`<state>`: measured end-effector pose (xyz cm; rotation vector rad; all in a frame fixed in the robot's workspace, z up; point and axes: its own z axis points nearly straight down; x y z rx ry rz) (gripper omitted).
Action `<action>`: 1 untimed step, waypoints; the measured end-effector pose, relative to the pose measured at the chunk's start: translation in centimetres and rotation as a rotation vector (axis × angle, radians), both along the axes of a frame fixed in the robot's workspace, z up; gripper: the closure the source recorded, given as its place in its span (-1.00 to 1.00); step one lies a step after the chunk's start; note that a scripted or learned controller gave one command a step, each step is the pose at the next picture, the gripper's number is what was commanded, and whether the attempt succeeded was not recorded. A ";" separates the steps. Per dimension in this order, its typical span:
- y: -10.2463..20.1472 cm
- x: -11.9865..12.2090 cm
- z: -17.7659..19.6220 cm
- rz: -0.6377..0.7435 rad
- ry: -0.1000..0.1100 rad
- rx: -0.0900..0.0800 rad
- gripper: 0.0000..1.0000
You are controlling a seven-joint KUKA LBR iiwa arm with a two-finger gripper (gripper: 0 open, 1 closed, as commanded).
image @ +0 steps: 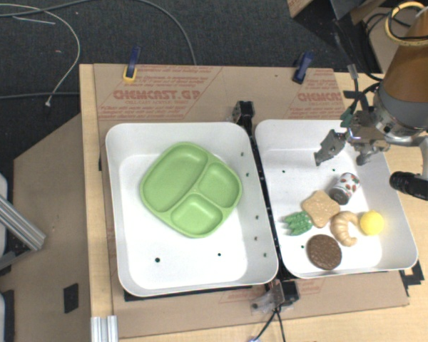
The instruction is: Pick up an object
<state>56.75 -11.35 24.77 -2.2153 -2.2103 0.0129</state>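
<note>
Camera view: your tool [347, 148] hangs spread wide, gripping nothing, over right bin [292, 142] far-right part. Toy food cluster [335, 223] lies toward bin's near edge from tool; round spotted piece [347, 187] nearest, just below.

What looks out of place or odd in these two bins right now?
Little stands out. The green divided plate sits turned at an angle in the left bin. In the right bin the toy foods huddle near the front corner, nothing spilled or broken. The pincer hangs above them.
</note>
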 end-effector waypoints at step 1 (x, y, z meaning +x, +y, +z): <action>0.0 0.2 0.7 0.003 -0.013 -0.002 -1.00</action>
